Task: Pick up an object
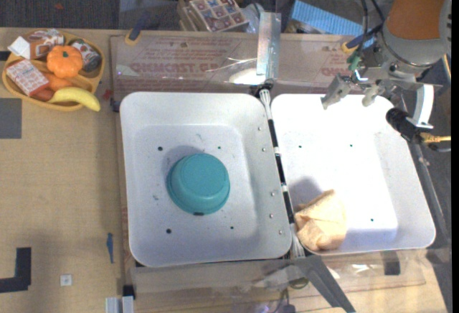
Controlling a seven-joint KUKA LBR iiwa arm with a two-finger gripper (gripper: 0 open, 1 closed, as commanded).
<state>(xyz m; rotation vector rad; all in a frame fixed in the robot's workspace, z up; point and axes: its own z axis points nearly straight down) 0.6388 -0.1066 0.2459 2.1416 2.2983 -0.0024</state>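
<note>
A teal bowl (199, 183) lies upside down in the middle of the left bin (143, 118). A crumpled tan cloth (322, 221) rests in the near left corner of the right bin (401, 182). My gripper (353, 94) hangs over the far edge of the right bin, well away from both things. Its two fingers are spread apart with nothing between them.
At the far left, a yellow bowl (21, 85) holds toy food, including an orange pumpkin (64, 60) and a banana (76, 97). A cardboard wall (186, 57) runs behind the bins. Boxes and clutter (215, 6) lie on the floor beyond it.
</note>
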